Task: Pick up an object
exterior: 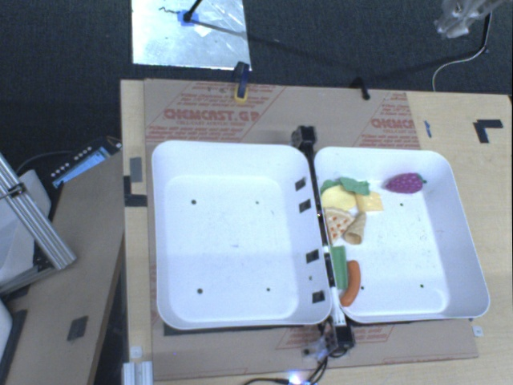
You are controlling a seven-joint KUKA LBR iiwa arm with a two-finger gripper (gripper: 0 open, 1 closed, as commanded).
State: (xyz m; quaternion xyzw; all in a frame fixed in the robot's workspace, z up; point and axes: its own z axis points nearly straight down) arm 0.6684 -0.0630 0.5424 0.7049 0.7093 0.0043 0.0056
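Pale wood is what we see of the bench [88, 215], with printed cardboard [216, 111] under two white bins and dark carpet [64, 38] beyond. We see the left bin [232, 295] beside the right bin [457, 239], whose left edge carries one purple fruit [405, 183], one orange carrot [350, 283], one green piece [338, 261] and a yellow cluster [345, 207] too jumbled to count. Our gripper [465, 6] sits blurred above the bench's far right corner; we cannot tell its opening.

Even, bright overhead light; the white bins [232, 243] look slightly washed out with soft shadows inside their walls. Behind them, a foil sheet [190, 22] glares. Overall mildly soft focus.
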